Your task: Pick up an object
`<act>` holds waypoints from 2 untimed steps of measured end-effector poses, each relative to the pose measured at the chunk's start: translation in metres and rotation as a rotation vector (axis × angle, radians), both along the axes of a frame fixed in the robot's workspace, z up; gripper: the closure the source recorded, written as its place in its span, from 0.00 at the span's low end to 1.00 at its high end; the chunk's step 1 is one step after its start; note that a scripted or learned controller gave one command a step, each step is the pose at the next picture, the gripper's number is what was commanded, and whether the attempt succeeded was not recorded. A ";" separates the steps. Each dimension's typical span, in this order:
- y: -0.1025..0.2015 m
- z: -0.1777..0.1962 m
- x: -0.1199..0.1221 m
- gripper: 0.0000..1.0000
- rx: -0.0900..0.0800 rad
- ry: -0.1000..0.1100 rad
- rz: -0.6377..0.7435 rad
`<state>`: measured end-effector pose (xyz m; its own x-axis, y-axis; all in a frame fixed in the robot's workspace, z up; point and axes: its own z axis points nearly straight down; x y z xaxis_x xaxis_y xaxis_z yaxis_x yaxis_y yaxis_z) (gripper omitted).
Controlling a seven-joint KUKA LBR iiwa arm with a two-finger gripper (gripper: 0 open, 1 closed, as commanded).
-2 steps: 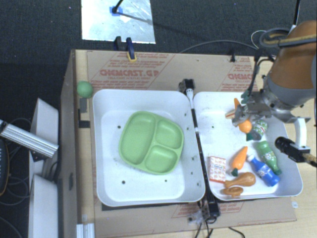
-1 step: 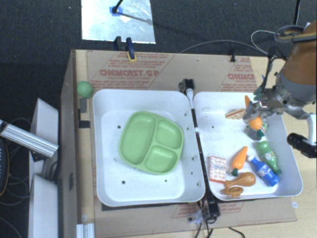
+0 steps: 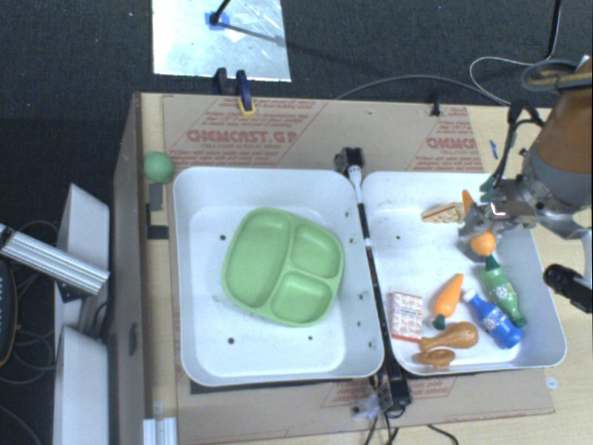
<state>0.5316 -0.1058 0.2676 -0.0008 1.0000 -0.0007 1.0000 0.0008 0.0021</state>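
Nearest me, along the front of the right bin (image 3: 547,341), I see a brown toy drumstick (image 3: 448,338), a small red-and-white card (image 3: 406,314), an orange carrot (image 3: 447,296), a blue bottle (image 3: 491,320) and a green bottle (image 3: 501,286), all lying flat on the bin floor and close together. None of them looks lifted or disturbed, so as I judge it the pick is not done yet.

A little further in, the gripper (image 3: 485,221) is low over the right bin, and a small orange ball-like piece (image 3: 482,244) sits just under its tip, touching or nearly touching it. That is the likeliest target. It is round, bright orange, smooth, and smaller than the bottles; it would probably roll if nudged. I cannot tell from this slanted view whether the gripper is spread or closed, nor whether the ball is actually between anything, so I won't call it held. What is left, in my reading: secure the piece and raise it clear of the bin.

Just beyond, a wedge-shaped sandwich slice (image 3: 444,213) lies beside the gripper, apart from the ball.

In the left bin (image 3: 199,248) a green divided plate (image 3: 283,266) lies alone. On the worktop (image 3: 389,128) at the far left corner rests a green ball (image 3: 158,166).
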 end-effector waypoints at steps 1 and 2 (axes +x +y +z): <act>-0.005 -0.002 0.018 1.00 0.000 0.000 0.003; 0.000 0.003 -0.009 1.00 0.000 0.000 0.000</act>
<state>0.5226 -0.1056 0.2704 -0.0008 1.0000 -0.0004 1.0000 0.0008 0.0023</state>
